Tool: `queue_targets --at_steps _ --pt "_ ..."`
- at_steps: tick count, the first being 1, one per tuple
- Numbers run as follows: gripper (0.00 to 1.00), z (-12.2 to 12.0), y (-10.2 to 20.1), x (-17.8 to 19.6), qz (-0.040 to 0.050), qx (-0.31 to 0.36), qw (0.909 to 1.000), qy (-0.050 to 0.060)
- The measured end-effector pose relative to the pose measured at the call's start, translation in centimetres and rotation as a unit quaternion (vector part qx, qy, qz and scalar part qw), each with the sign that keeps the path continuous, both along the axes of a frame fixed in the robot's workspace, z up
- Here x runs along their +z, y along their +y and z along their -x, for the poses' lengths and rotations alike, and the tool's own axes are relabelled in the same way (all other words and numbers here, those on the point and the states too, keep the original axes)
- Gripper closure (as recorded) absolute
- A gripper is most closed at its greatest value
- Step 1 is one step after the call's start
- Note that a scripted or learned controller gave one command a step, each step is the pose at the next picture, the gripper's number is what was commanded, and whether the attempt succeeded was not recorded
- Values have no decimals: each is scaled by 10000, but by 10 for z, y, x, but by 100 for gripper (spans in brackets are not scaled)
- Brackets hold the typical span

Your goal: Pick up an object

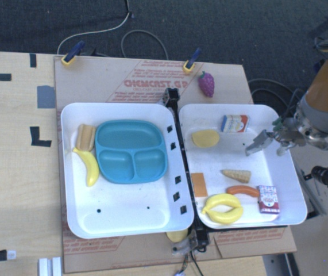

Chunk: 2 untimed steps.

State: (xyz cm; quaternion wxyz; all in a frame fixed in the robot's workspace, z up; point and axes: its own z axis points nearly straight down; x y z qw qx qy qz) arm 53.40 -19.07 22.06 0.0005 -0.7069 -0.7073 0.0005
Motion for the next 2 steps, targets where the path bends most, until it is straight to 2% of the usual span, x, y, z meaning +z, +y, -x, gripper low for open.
queue_targets --at_steps 1,2 --pt "0 29 39 -140 10 5 10000 -7" --pt "0 -3 80 -134 28 5 10000 -30"
